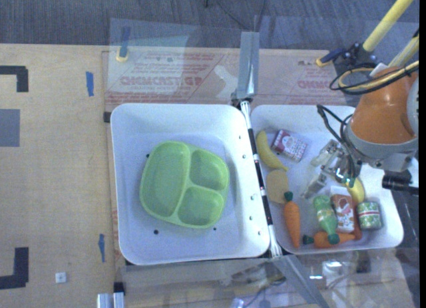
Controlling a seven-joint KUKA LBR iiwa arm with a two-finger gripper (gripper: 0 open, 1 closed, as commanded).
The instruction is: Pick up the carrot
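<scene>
Bench: two white bins side by side.
Gripper [331, 167]: fingers spread, nothing between them, over right bin [393, 230].
Carrot [291, 217]: right bin, front left, beside banana [267, 152].
Left bin [126, 167]: green divided plate [184, 183].

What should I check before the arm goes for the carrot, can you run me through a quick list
1. Target located: ok. The carrot lies in the right bin, near its front left corner.
2. Gripper free of load: ok. The gripper hangs over the bin's middle with nothing between its fingers.
3. Gripper over target: not ok. It sits to the right of the carrot and further back.
4. Room around the carrot: not ok. A beige piece touches its leafy end and a green bottle lies close on its right.
5. Possible mix-up: not ok. A second orange carrot-like piece lies by the front rim.
6. Fingers wide enough: cannot tell.
</scene>
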